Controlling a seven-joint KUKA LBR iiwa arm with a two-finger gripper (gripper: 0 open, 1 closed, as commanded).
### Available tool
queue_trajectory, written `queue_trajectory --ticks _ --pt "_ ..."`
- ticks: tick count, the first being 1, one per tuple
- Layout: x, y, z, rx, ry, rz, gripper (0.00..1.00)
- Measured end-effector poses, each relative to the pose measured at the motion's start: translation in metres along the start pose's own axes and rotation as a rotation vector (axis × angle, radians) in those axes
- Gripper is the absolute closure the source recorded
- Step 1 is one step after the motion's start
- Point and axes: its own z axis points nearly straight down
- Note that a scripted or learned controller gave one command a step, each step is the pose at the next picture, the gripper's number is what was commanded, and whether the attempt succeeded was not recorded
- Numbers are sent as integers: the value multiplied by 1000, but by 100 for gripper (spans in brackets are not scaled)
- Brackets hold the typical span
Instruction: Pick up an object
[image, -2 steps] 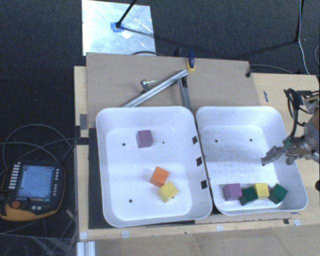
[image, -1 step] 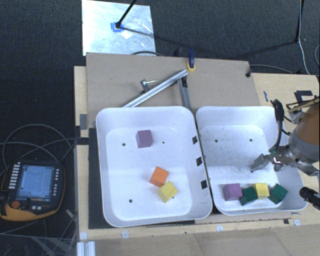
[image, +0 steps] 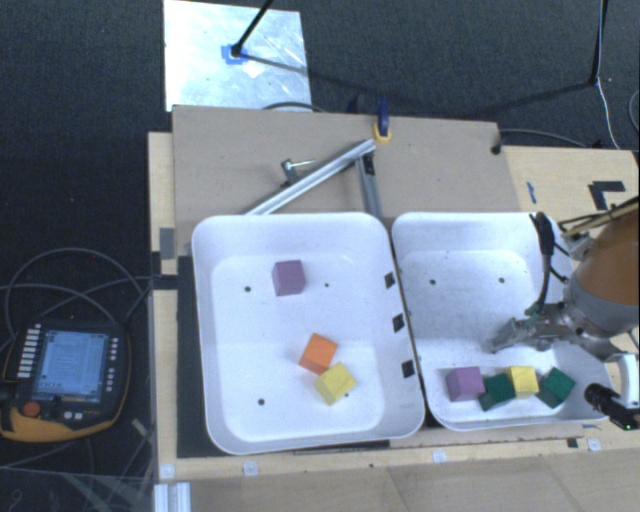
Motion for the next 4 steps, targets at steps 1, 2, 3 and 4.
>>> queue_trajectory --ticks 1,2,3,4 --pt "-1 2 -13 -6 -3 -2 100" --pt "4 4 -58 -8 -3 -2 100" --pt "12 9 -107 -9 -3 -4 100" --pt "20 10 -168 -11 -4 -4 100"
